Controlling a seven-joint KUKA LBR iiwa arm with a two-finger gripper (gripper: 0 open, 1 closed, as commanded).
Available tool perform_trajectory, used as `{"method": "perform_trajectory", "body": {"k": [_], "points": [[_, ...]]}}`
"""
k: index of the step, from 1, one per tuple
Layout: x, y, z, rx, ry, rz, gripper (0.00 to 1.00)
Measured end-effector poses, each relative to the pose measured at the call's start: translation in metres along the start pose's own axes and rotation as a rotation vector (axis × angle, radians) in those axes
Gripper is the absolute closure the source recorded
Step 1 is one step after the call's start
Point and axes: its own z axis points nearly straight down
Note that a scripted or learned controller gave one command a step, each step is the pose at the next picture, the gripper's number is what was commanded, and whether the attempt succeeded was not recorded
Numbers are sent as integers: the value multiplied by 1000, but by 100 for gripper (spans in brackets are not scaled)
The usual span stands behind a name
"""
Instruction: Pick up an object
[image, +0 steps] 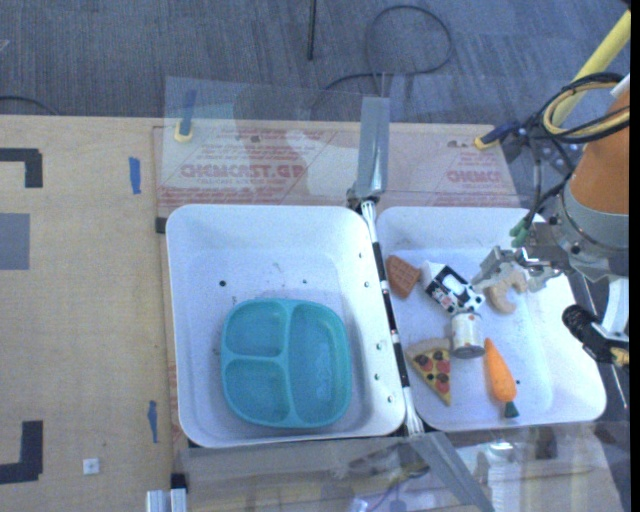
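The grey metal tool hangs at the right of the frame over the right white bin; whether it is open or closed cannot be told. A small beige toy figure lies just below it. The orange plastic carrot lies lower still, its long axis running nearly top to bottom.

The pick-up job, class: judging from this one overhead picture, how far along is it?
Done: the arm has reached into the right bin. In hand: the end effector sits low beside a tan toy, with no object visibly gripped. Left: grasping and lifting; the pizza slice, carrot and other toys lie in the bin.
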Motion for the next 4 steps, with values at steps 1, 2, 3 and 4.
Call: {"method": "perform_trajectory", "body": {"k": [1,2,3,4], "points": [[-26,-44,125,-3,-1,-228,0],[-41,-51,148,-10,0,-190,0],[-46,-50,137,-17,-7,-183,100],[13,8,57,-4,-2,-273,100]]}}
